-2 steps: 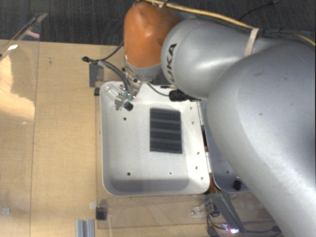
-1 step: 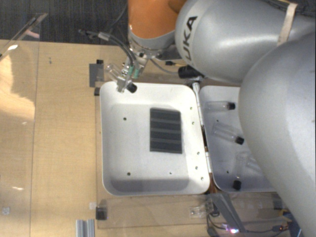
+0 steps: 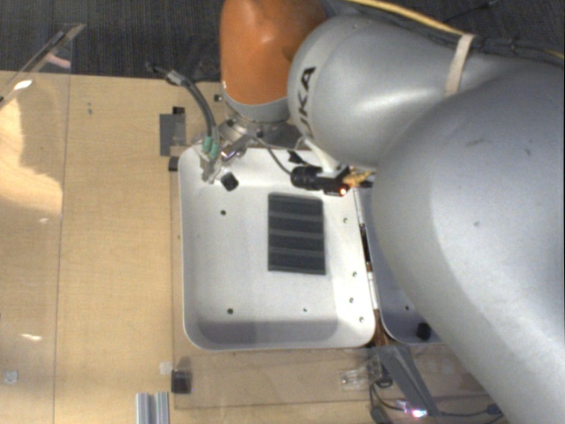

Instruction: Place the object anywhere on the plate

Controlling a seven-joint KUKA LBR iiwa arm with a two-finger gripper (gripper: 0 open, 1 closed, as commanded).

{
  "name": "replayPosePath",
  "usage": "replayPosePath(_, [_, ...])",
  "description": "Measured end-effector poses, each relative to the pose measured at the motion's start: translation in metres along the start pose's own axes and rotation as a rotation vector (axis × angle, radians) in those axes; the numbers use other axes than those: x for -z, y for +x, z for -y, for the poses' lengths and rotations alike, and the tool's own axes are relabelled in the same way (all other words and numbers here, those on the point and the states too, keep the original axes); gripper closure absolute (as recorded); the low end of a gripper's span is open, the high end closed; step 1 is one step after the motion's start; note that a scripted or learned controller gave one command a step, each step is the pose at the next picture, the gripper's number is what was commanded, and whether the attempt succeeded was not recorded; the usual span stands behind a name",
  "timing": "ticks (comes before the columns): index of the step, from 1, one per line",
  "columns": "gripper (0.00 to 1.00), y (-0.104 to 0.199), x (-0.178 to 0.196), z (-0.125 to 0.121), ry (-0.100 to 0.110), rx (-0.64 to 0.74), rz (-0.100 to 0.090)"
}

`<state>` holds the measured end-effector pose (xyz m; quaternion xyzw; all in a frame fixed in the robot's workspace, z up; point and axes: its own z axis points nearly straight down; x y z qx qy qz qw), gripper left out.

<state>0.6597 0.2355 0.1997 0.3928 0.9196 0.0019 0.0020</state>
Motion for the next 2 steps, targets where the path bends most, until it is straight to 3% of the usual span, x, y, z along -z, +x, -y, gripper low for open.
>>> replayPosePath(2, [1.0,-0.001,0.026,-0.004,-0.015,0.007,0.008])
